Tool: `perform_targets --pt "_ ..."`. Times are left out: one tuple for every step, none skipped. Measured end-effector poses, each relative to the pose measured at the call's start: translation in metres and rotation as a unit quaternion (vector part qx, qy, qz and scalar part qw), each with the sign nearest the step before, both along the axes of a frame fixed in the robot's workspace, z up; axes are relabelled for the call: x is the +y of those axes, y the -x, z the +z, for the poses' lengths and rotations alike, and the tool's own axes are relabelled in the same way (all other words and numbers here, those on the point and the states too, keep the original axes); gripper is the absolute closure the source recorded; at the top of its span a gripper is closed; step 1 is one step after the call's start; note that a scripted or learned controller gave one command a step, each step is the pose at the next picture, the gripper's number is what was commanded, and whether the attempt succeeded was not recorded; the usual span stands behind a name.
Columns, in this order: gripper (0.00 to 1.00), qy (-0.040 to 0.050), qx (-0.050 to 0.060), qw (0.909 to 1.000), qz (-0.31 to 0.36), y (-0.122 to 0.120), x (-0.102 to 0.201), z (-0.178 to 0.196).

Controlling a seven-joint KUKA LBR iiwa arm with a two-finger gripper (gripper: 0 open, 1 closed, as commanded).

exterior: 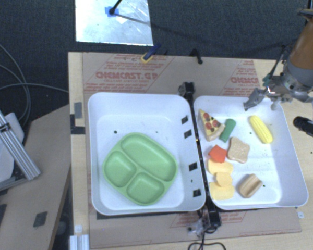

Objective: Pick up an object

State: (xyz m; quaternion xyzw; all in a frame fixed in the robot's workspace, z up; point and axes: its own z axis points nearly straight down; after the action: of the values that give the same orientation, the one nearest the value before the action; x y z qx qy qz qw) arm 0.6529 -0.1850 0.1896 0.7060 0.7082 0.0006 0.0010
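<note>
The right bin holds toy food: a pizza slice, a green cucumber piece, a yellow corn cob, a toast slice, an orange-red piece, several yellow pieces and a hot dog bun. My gripper hangs over the bin's far edge, up and behind the corn cob. It is open, its two fingers spread with nothing between them.
The left bin contains a green divided plate. A black clip rail runs between the bins. A cardboard sheet lies under both, and a shiny panel sits at the back.
</note>
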Motion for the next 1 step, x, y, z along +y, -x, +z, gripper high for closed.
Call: perform_targets --pt "0.00 -0.0028 0.003 1.0000 0.004 0.0151 0.0938 -0.0722"
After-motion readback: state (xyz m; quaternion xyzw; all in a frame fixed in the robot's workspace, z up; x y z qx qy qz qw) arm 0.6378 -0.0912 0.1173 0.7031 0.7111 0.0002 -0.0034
